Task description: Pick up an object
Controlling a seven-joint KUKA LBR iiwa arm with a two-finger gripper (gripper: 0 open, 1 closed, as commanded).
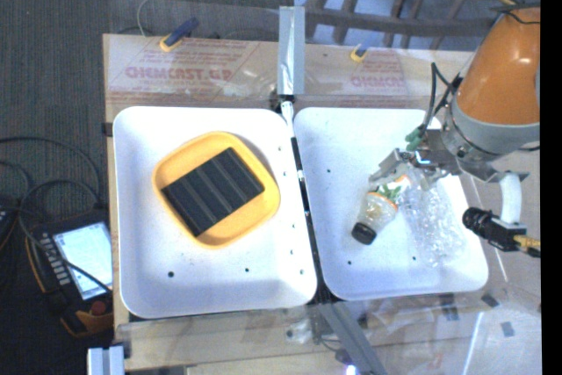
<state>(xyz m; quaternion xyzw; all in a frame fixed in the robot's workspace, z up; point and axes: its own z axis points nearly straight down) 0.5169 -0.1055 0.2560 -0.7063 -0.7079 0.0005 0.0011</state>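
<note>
- Far to the left of your gripper, a tablet (77, 255) lay on the floor beside the bench, its screen lit.
- The left bin (140, 277) sat well left of the gripper, and you had a yellow dish (167, 167) in it with a black ribbed pad (213, 191) lying across its middle, tilted.
- Between the two bins, a grey bar (291, 48) ran back from the near rims, well left of the gripper and further up the bench.
- The right bin (351, 277) lay under your gripper.
- Your bottle (378, 213), small with a black cap, lay on its side in the right bin, just below and left of the gripper, cap pointing toward the near-left.
- Your gripper (411, 164) sat low over the right bin, at the bottle's upper end; you could not tell from this view how far its fingers were spread, nor whether they had hold of anything.
- A crumpled clear wrapper (432, 224) lay just below and right of the gripper, beside the bottle.
- The arm (500, 83), orange above the wrist, rose to the right of the gripper.
</note>
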